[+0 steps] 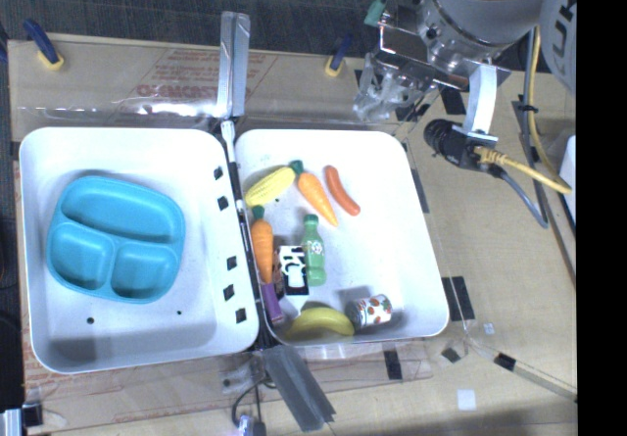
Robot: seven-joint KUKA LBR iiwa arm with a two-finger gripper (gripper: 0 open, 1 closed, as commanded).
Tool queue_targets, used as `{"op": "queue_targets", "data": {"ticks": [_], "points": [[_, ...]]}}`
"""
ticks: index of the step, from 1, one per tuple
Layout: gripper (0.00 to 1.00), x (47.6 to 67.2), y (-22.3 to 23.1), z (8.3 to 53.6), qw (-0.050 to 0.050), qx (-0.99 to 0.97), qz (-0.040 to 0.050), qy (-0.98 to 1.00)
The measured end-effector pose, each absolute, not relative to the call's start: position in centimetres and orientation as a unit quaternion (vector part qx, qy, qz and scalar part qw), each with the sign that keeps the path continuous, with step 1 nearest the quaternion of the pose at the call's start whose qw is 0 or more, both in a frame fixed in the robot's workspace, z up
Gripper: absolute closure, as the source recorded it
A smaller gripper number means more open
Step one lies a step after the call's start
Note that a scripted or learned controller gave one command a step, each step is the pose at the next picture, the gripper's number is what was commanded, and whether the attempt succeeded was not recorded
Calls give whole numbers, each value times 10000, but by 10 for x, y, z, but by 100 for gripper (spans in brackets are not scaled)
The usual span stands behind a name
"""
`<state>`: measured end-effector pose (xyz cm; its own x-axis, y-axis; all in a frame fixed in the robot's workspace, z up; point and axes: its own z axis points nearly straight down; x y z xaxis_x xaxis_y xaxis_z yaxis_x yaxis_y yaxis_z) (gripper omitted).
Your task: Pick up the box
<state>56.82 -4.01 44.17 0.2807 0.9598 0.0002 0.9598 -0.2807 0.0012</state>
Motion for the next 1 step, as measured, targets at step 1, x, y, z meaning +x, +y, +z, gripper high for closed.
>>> {"op": "queue_targets", "data": {"ticks": [1], "points": [[100,617,-27,442,8,7872,-4,6167]]}}
